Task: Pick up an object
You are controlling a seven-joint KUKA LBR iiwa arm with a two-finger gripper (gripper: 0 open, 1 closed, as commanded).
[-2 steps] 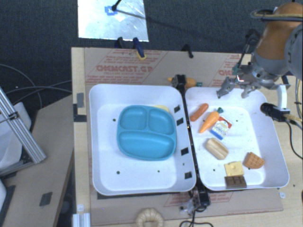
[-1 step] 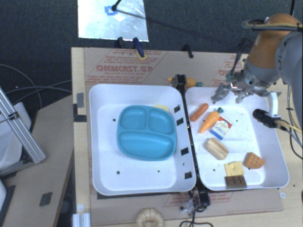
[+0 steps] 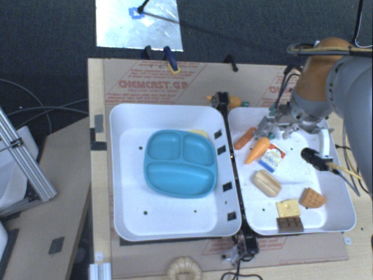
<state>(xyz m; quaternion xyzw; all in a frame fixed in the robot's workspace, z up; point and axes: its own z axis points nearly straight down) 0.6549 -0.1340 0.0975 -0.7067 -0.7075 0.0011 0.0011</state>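
Claw [image 3: 269, 128] is low over the right white plastic bin's [image 3: 344, 214] far edge, right above the orange toy carrot [image 3: 257, 150], lining up a grab I'd guess, can't tell its grip state.

Blue tray [image 3: 180, 162] in white bin [image 3: 131, 214]; orange carrot [image 3: 257, 149].
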